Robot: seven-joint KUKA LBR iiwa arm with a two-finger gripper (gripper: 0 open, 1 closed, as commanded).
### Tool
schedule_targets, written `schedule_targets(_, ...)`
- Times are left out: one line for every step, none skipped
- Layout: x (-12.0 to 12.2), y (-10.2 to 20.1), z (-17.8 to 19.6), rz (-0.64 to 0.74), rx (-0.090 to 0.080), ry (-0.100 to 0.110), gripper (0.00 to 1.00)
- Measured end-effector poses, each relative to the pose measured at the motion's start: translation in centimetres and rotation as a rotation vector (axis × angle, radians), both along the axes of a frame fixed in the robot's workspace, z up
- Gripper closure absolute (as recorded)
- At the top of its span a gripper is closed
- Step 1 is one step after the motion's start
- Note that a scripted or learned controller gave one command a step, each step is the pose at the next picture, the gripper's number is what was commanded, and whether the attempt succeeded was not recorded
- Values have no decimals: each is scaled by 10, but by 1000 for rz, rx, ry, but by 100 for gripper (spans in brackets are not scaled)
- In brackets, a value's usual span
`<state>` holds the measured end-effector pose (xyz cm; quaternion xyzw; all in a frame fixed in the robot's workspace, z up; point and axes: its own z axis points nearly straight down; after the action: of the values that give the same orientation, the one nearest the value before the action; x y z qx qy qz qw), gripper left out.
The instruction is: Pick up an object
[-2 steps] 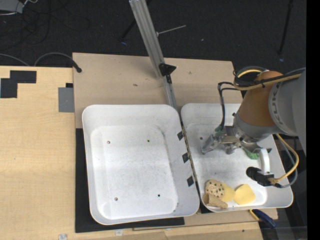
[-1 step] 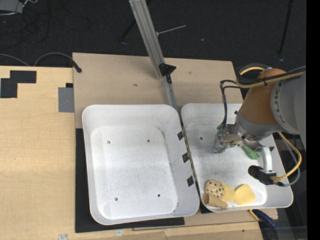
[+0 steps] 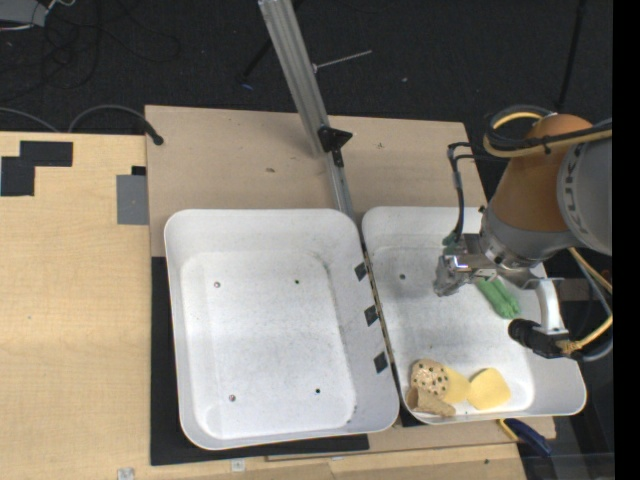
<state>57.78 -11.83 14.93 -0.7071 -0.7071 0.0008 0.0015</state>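
Observation:
My gripper [image 3: 447, 276] hangs low over the middle of the right bin [image 3: 420, 243], with the grey arm and its orange band [image 3: 535, 183] reaching in from the right. A green object [image 3: 498, 297] lies just right of the gripper, partly under the wrist. At the bin's front edge lie a tan spotted piece [image 3: 431, 380] and a yellow piece [image 3: 488, 389], side by side. I see nothing held in the gripper.
The left bin [image 3: 262, 323] sits beside the right one, with black clips [image 3: 371, 315] along the shared rim. A slanted metal rail [image 3: 300, 78] rises behind the bins. Cables loop around the wrist at right.

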Motion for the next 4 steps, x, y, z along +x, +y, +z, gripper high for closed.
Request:
schedule_targets(-2, -10, 49, -1, -2, -5, 100)
schedule_targets(-4, -7, 111, 1, -2, -8, 100)
schedule_targets(11, 36, 97, 3, 0, -1, 100)
schedule_targets(26, 92, 84, 4, 1, 0, 100)
